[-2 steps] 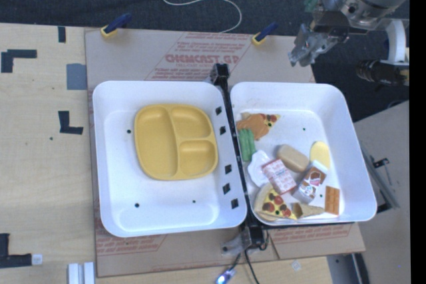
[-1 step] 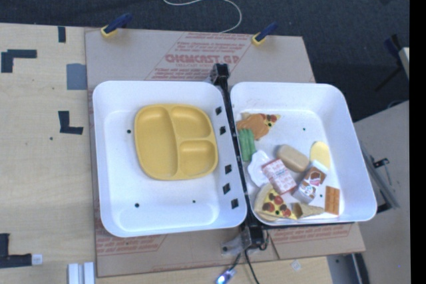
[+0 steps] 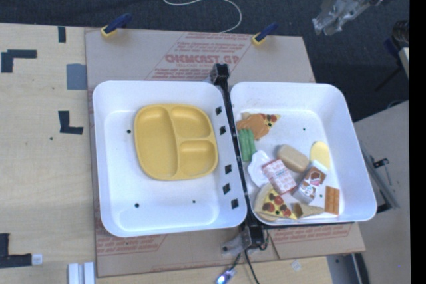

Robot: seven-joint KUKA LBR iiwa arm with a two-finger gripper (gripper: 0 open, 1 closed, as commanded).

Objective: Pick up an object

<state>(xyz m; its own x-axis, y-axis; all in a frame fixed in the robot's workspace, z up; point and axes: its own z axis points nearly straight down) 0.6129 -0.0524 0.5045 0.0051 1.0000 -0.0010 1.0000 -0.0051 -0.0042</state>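
Note:
My gripper (image 3: 331, 18) hangs at the upper right, well above and beyond the far edge of the right bin (image 3: 333, 98), with nothing between its fingers that I can make out. In the right bin lie several toy foods: a pizza slice (image 3: 255, 124), a green piece (image 3: 246, 143), a tan bread piece (image 3: 293, 157), a yellow wedge (image 3: 321, 155), a red-and-white packet (image 3: 279, 175), a small can (image 3: 309, 187), an orange cracker (image 3: 331, 200) and another pizza slice (image 3: 276, 203). The left bin (image 3: 113, 143) holds a yellow divided plate (image 3: 176, 141).
Both bins sit on a cardboard sheet (image 3: 193, 56) fixed by two blue-and-yellow clamps (image 3: 116, 24). A white cable (image 3: 200, 2) curls behind the bins. Wooden bench surface (image 3: 40, 163) extends to the left.

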